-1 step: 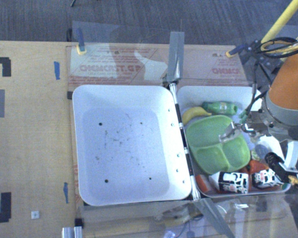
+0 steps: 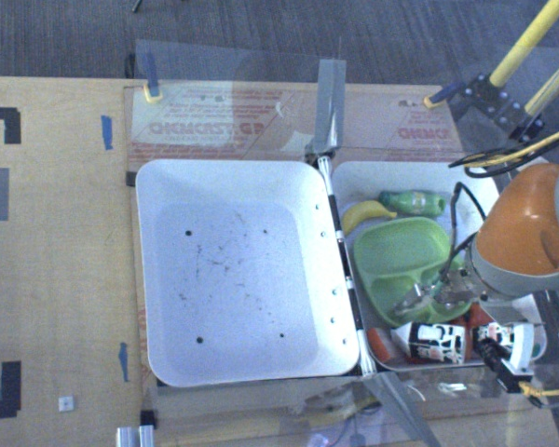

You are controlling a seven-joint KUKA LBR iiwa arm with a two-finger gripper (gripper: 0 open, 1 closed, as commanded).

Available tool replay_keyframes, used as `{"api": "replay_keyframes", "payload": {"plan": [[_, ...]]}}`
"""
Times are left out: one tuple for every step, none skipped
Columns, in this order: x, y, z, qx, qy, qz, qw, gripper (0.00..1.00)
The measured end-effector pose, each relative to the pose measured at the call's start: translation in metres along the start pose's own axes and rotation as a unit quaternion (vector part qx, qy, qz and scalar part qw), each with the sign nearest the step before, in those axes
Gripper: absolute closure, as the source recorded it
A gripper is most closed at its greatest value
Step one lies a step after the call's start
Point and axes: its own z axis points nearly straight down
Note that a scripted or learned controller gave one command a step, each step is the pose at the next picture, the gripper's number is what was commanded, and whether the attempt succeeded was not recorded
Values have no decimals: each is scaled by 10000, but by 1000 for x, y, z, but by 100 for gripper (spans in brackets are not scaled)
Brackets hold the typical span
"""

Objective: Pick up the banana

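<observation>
The yellow banana (image 2: 366, 214) lies in the right bin (image 2: 347, 177) near its back left corner, partly tucked under the rim of a green sectioned plate (image 2: 402, 250). My gripper (image 2: 427, 296) hangs low over the near right part of that plate, well to the right of the banana and nearer the front, apart from it. The arm's orange band (image 2: 526, 226) sits above it at the right. Nothing shows in the gripper.
A green bottle (image 2: 413, 201) lies just right of the banana along the back wall. A black-and-white can (image 2: 438, 341) and a red item (image 2: 380, 344) lie at the front. The left bin (image 2: 168, 186) adjoins, with a metal divider (image 2: 329, 110) behind.
</observation>
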Motion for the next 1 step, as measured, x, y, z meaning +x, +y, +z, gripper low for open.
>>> {"api": "replay_keyframes", "payload": {"plan": [[9, 1, -62, 59, 14, 122, 9999, 0]]}}
